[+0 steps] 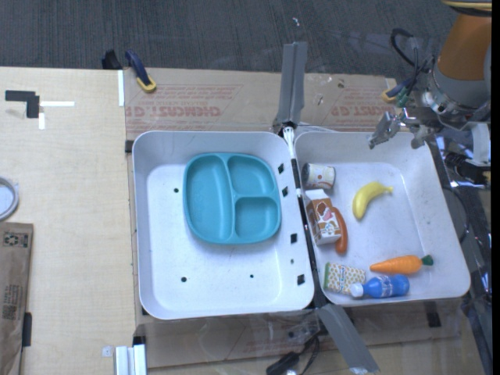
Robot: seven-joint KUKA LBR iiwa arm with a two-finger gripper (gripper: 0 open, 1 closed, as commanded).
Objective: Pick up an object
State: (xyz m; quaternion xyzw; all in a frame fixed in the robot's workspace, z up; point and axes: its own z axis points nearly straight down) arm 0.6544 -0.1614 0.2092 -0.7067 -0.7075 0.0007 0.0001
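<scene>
2 white bins: left bin has 1 teal divided plate. Right bin has 6 items: carton, carrot, banana, blue bottle, snack packet, small cup. Gripper upper right over the bin's far rim, touching nothing; can't tell finger spacing. Bin's middle right is free floor.

Red print on the cardboard sheet behind the bins appears upside down and mirrored, so its word cannot be read with certainty. The brown paper bag at the left edge bears a small recycling-type symbol; print on the cartons is too small to read.
</scene>
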